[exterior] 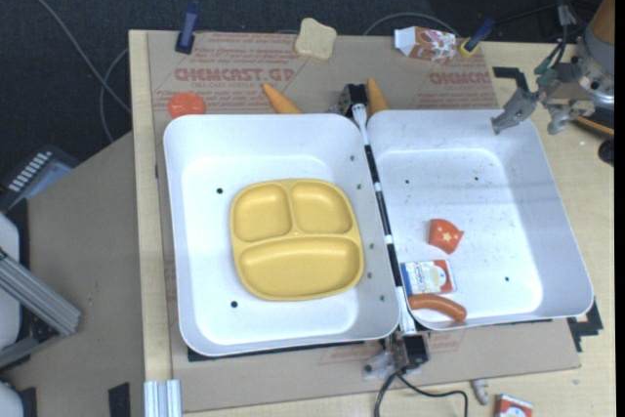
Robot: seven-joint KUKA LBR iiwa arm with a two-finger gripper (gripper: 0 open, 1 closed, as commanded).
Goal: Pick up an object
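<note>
In the right bin (508,161) lie a small red-orange block with a star (444,234), a small white, blue and red carton (428,277) and a sausage (437,308) near the front left corner. My gripper (534,116) hangs over the bin's far right corner, well away from these three. Its two fingers are spread open with nothing between them. A yellow divided plate (295,237) sits in the left bin (195,210).
Behind the bins on the board lie a bread slice (315,38), a carrot (280,99), an orange disc (186,104), a blue clip (187,27) and a small packet (426,43). A black divider (376,181) runs between the bins.
</note>
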